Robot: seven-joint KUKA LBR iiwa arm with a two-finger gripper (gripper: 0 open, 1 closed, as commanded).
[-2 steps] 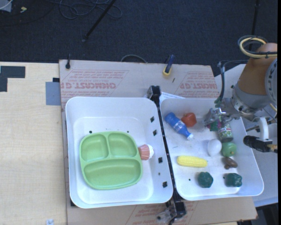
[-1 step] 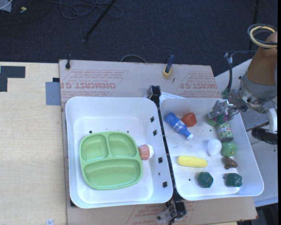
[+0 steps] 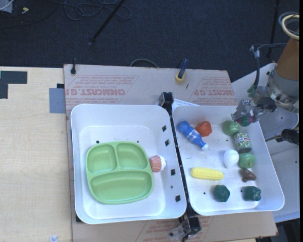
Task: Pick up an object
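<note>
Gripper over right bin's upper right rim, finger state can't be told. Nearest obj: green ball, just beside. Descent should be centred on it, clear of jar.

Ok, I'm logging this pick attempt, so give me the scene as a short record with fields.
left bin: green divided plate, small pink-and-white item beside it
right bin: blue bottle, red item, corn cob, white egg, small jar
gripper: above right bin's far right corner
holding: cannot tell
</note>
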